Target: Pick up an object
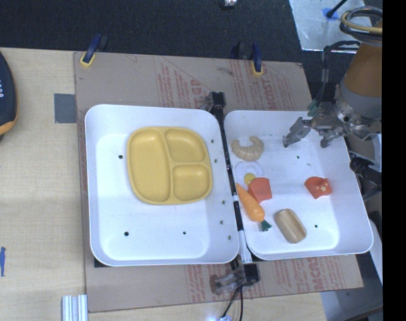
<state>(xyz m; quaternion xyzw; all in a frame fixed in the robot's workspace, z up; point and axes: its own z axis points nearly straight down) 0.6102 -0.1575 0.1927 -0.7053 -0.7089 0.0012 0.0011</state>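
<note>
The tabletop (35, 199) carries a cardboard sheet (156, 79) on which two white bins lie side by side. The right bin (350, 236) is the landmark here. The left bin (109, 239) touches its left wall and holds a yellow divided plate (169, 164).

The arm (364, 72) comes in over the right bin's far right corner, its orange band above the wrist, the wrist bent down and leftward into the bin. The claw (313, 134) hangs over the bin's far part, its two fingers spread wide apart with nothing between them: one finger (294, 134) points toward the bin's middle, the other stays nearer the right wall.

Inside the right bin lie the objects. A pale croissant (248, 148) sits near the far left corner. A tan bread roll (290, 225) lies toward the near wall. An orange carrot (251, 204) lies along the left wall, and a red block (260, 189) touches it on the side away from the wall. A red strawberry-like piece (318, 187) rests near the right wall, nearer than the claw and apart from it.
</note>
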